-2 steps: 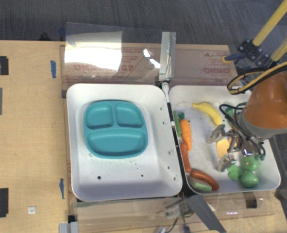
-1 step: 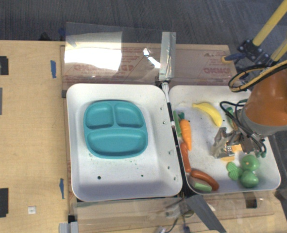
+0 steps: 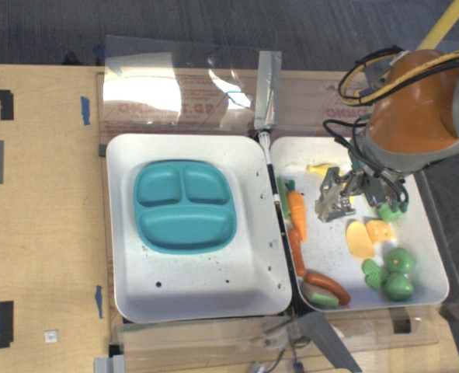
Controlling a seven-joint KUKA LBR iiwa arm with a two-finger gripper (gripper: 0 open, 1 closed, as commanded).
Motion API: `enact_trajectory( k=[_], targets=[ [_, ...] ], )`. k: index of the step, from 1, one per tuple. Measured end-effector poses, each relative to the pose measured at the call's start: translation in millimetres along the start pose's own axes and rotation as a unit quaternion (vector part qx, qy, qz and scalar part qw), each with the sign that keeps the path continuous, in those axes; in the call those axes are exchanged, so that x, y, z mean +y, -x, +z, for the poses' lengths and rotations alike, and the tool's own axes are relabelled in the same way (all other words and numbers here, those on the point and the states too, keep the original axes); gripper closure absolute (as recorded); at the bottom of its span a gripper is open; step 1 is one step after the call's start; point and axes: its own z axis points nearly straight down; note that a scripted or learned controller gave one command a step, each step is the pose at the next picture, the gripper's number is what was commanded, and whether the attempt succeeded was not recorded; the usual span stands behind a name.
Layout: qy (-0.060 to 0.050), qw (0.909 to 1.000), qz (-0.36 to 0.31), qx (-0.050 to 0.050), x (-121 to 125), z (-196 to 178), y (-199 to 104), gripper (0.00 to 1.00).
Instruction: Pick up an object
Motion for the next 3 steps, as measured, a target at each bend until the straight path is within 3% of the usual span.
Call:
enact_trajectory(
  k=[1,2,3],
  targets=[
    [0.000,1.0000,0.003,0.004,-2.7,3.7,-2.7,0.00],
    [0.001,0.9972,-0.074,0.006,-60.6,70.8,91.1,0.00],
    [0.000,0.9887,-0.150,0.003,-146.8,96.4,86.8,0.00]
  ],
)
